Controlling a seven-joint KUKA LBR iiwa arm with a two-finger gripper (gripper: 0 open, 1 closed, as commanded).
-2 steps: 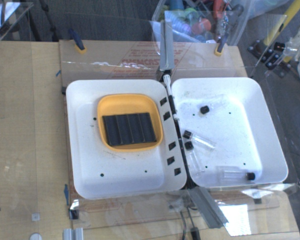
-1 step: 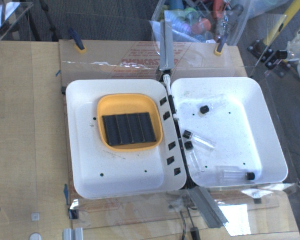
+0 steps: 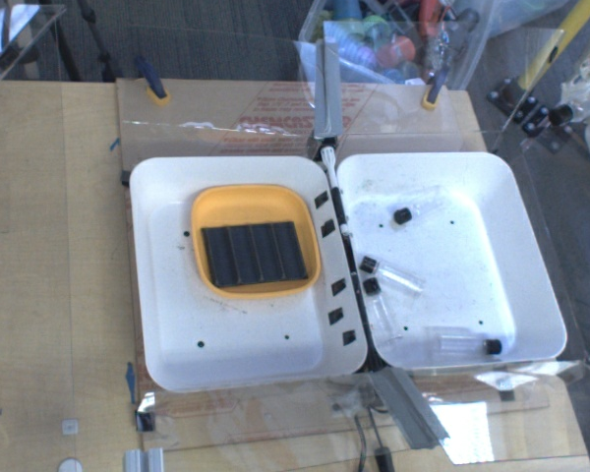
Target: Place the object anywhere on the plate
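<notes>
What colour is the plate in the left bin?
Yellow-orange; the plate holds a dark ridged block, seen in the camera view.

Red printed letters run across the clear plastic sheet (image 3: 275,116) at twelve o'clock from the left bin (image 3: 157,293), but they are too faint and small to read. No other text is legible.

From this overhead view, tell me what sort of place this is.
Probably a robotics lab test bench: two white bins side by side on a wooden bench, a yellow plate, and a clear tub of assorted objects.

Object (image 3: 254,254) on plate (image 3: 208,209), left bin (image 3: 157,293).
</notes>
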